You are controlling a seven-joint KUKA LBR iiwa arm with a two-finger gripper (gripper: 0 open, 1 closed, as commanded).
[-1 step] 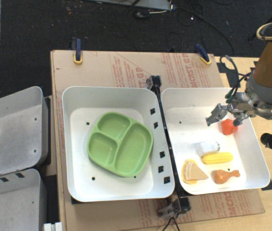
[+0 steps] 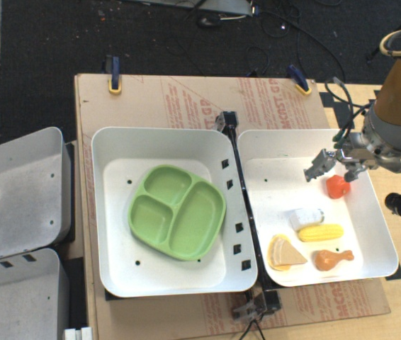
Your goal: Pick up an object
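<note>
The right bin holds several toy foods. A small red round piece lies near its far right side. A pale grey block rests just above a yellow corn cob. At the front lie an orange wedge and an orange drumstick. My gripper hovers over the right bin's back right part, just up and left of the red piece. Its fingers are spread open with nothing between them.
The left bin holds a green three-part plate. A black divider with clips runs between the bins. White lids lie off the bench to the left. Blue-and-yellow clamps hold the board's back edge.
</note>
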